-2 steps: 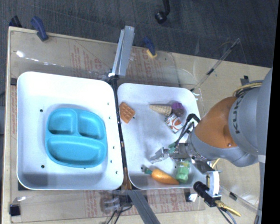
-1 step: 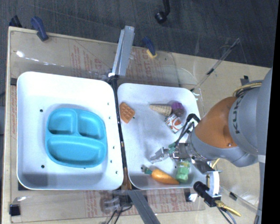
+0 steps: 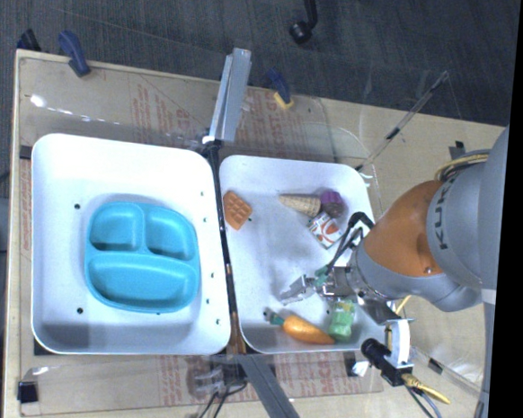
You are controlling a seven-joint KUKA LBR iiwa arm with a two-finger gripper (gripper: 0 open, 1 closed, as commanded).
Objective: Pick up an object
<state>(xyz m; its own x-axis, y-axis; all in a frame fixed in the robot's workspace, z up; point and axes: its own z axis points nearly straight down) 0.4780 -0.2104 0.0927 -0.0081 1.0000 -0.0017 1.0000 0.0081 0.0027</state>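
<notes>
My gripper hangs low over the right bin, above bare white floor near its middle. It is open with nothing between its fingers. An orange carrot lies just below it at the bin's near wall, with a green object beside the carrot, partly under the wrist. Farther back lie an ice cream cone, a purple item and a small white and red item. A brown waffle rests near the bin's left wall.
The left bin holds a blue divided tray. The arm's orange band and grey body cover the right bin's right edge. A metal bar stands behind the two bins.
</notes>
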